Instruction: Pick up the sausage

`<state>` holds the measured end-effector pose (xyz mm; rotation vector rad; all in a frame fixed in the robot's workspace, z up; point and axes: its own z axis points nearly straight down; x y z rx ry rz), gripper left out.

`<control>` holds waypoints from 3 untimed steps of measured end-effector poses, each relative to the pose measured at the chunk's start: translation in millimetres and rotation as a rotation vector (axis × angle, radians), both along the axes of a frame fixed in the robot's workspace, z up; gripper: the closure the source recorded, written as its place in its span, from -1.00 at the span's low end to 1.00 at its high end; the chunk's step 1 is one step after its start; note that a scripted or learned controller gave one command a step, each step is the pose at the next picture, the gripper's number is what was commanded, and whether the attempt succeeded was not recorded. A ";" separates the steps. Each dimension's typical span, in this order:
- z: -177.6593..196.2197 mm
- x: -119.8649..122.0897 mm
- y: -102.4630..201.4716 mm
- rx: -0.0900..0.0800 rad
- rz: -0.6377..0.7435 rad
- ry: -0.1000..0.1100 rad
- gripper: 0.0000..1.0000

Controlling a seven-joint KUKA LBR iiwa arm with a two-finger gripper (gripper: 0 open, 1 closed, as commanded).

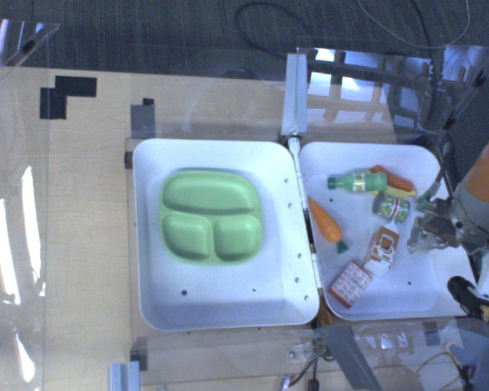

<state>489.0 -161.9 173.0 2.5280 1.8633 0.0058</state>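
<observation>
The sausage (395, 182) lies at the upper right of the right bin (407, 296), tucked against the green bottle (357, 182). The tool (428, 233) hangs low at the frame's right edge, carrying nothing; how wide it stands I cannot tell. This looks like the approach: next it must shift up-frame over the sausage.

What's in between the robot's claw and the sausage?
In the camera view, a small can lies between the gripper and the sausage, which rests by the green bottle.
</observation>
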 end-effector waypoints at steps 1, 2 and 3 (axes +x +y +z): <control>3.4 0.4 0.8 0.000 -0.288 -0.002 1.00; -2.2 -0.3 -16.8 0.000 -0.603 0.001 1.00; -73.7 -0.9 -29.6 0.002 -0.538 0.004 1.00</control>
